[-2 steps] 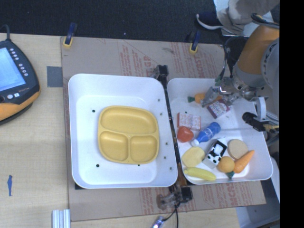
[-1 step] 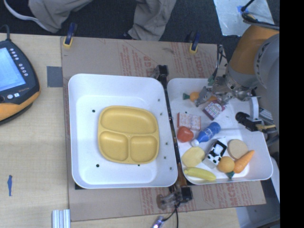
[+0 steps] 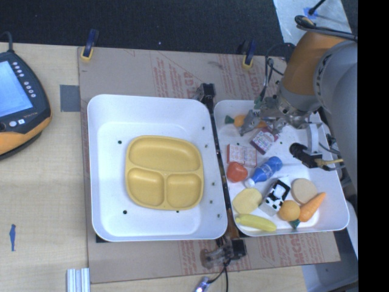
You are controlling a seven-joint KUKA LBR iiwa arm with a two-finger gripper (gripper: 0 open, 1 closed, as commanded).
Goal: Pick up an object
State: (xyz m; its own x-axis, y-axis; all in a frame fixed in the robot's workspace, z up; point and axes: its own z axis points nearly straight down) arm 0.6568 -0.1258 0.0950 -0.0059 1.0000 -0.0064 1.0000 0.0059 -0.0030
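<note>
Banana [image 3: 255, 222] lies at the right bin's [image 3: 338, 222] near rim, toys heaped beside it. My fingers [image 3: 262, 121] hover at that bin's far end over a small packet [image 3: 263, 141]; spread, can't tell. Nothing gripped.

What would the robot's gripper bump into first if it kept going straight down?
Probably the small orange toy at the far end of the right bin, just under the gripper. The red-and-white packet lies close beside it; depth is hard to judge.

Floor: I see dark carpet [image 3: 152, 11] beyond the bench.
Bench: my light wooden top [image 3: 36, 187], brown cardboard sheet [image 3: 152, 72] clamped on it.
</note>
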